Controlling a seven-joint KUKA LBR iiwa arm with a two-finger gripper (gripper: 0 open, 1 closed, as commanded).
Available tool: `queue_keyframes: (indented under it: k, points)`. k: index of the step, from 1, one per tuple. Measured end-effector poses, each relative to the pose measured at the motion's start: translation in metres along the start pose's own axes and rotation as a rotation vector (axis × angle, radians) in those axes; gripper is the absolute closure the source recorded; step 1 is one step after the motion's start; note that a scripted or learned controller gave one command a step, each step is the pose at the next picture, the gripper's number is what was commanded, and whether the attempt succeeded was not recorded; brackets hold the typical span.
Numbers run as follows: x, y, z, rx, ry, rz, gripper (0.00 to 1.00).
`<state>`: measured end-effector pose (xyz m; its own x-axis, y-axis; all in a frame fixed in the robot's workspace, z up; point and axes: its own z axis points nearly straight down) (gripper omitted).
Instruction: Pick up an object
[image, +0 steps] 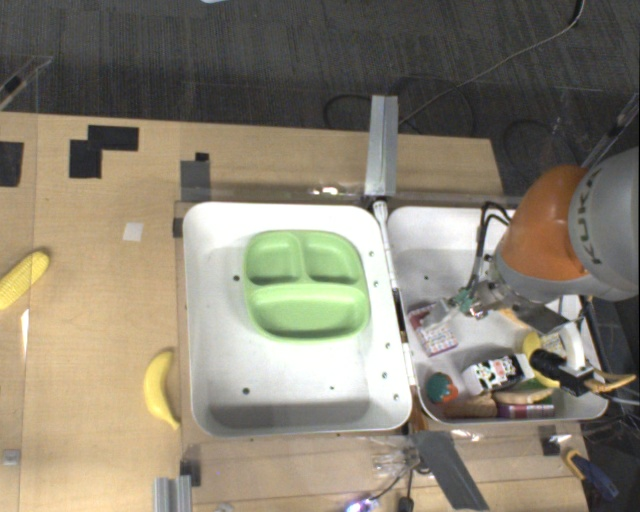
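**Arm low over the right bin's clutter**

The arm (575, 235) reaches into the right bin (440, 235), and its claw (470, 302) sits low near the bin's middle. Whether the claw is wide or narrow cannot be told; nothing visibly sits in it.

Just left of the claw and below it lies a small printed packet (432, 332). Further below, along the near wall, lie a green and red ball (439, 386), a black and white carton (494, 373) and a yellow banana (541, 362).

Well to the claw's left, the left bin (210, 330) holds a green divided plate (304, 282). Beyond it on the bench (90, 330) lie a second banana (159, 388) and a corn cob (22, 279).
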<state>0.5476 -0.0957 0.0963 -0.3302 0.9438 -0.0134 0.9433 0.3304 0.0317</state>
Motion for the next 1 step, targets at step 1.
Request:
queue_keyframes:
  k: [1]
  points:
    - [-0.0054,0.0232,0.003,0.014,0.005,0.361,0.0]
